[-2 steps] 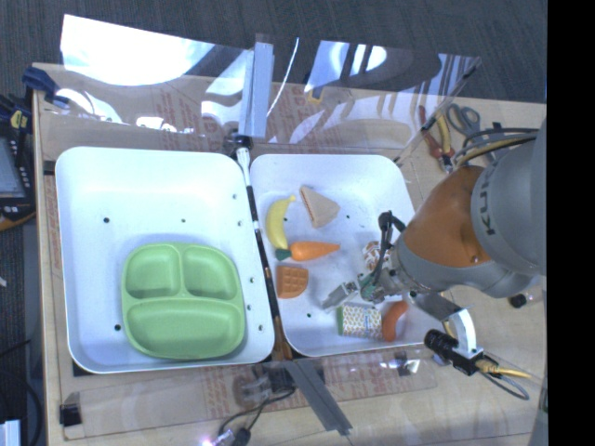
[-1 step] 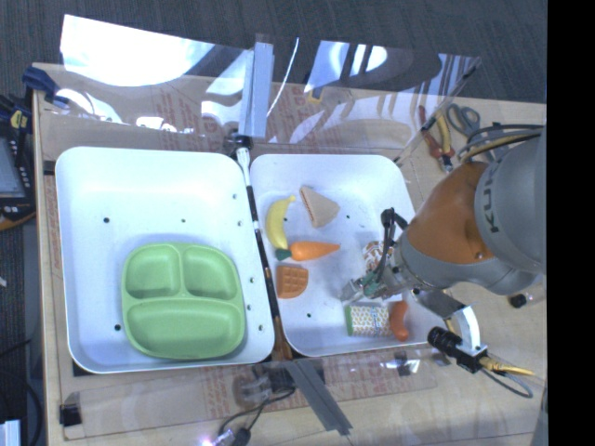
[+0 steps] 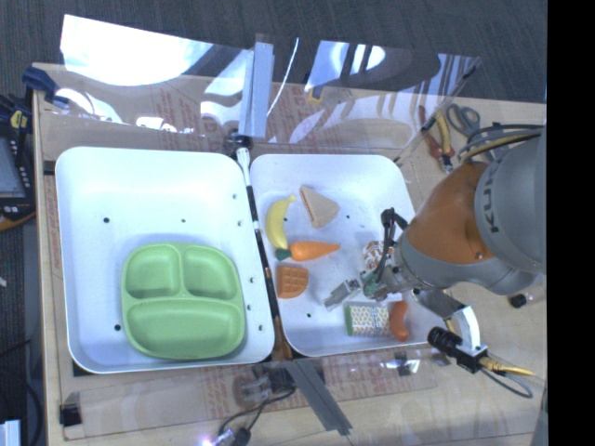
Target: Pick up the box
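So far the box has not been lifted. Leftmost, the left bin (image 3: 74, 249) carries a green divided plate (image 3: 183, 300) toward its front edge. In the right bin (image 3: 279, 170), a banana (image 3: 278, 221), a carrot (image 3: 314, 249) and a waffle (image 3: 292, 281) sit near the left wall, with a sandwich wedge (image 3: 320, 206) toward the back. The box (image 3: 367, 319) lies flat near the front edge, small and rectangular, green-edged with a pale speckled face, touching an orange piece (image 3: 399, 320). Just behind it hovers the gripper (image 3: 376, 282); I cannot tell its state. Grasping and lifting remain.
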You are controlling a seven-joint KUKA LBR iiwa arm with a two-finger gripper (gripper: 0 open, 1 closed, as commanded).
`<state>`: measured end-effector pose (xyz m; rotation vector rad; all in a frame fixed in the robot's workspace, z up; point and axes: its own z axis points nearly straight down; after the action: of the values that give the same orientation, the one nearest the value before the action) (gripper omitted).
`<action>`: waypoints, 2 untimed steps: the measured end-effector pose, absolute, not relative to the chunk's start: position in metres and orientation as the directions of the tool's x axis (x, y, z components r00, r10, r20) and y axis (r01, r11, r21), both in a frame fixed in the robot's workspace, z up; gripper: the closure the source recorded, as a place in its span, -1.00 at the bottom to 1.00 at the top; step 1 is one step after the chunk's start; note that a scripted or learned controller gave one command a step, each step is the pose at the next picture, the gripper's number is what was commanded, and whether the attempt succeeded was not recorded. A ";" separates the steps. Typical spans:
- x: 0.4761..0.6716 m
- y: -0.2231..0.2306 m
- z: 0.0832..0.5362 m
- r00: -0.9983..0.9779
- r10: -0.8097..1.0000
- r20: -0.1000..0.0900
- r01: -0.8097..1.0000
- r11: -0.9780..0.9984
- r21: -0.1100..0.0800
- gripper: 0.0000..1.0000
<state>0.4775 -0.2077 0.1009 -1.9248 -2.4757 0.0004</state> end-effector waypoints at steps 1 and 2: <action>0.478 -0.207 0.111 -0.250 0.968 0.005 0.968 0.250 -0.004 1.00; 0.478 -0.207 0.111 -0.250 0.968 0.005 0.968 0.250 -0.004 -1.00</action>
<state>0.4782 -0.2072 0.1105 -1.9200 -2.4786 0.0002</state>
